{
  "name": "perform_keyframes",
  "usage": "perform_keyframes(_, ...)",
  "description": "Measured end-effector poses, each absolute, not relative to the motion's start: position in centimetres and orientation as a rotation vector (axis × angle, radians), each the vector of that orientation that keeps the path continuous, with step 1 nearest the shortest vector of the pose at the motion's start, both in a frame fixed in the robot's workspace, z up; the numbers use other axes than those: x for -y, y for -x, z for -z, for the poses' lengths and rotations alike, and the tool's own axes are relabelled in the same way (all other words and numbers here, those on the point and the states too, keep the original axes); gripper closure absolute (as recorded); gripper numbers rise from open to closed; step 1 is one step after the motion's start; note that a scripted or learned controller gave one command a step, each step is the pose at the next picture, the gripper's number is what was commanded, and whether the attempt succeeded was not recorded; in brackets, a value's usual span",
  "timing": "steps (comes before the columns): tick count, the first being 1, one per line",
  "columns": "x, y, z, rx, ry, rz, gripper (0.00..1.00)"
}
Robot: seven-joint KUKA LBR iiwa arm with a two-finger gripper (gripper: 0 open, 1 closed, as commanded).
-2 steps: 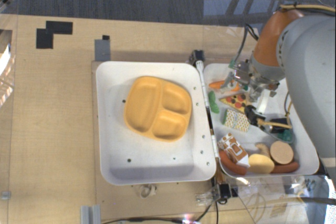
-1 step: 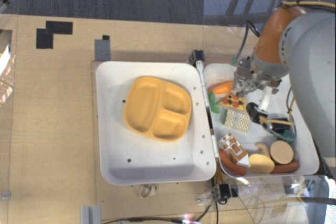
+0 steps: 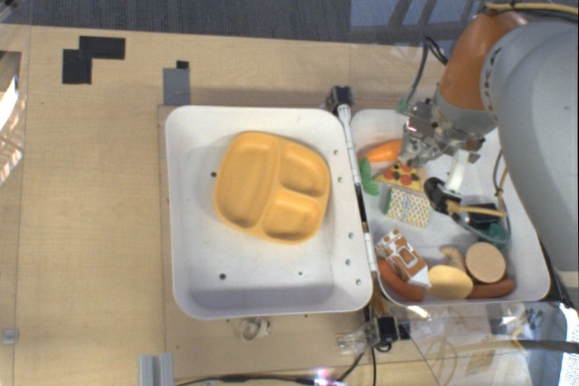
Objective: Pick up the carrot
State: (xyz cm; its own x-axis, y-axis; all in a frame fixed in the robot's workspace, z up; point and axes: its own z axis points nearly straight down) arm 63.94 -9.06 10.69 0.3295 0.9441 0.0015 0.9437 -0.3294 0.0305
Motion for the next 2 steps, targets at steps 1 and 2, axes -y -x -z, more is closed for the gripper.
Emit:
perform_keyframes(1, 8.7, -66.6, -10.8, -1.451, -2.794, 0.021, 0.0)
perform_keyframes(2, 6.3, -58.7, -19.0, -1.31, -2.85, -0.018, 0.0)
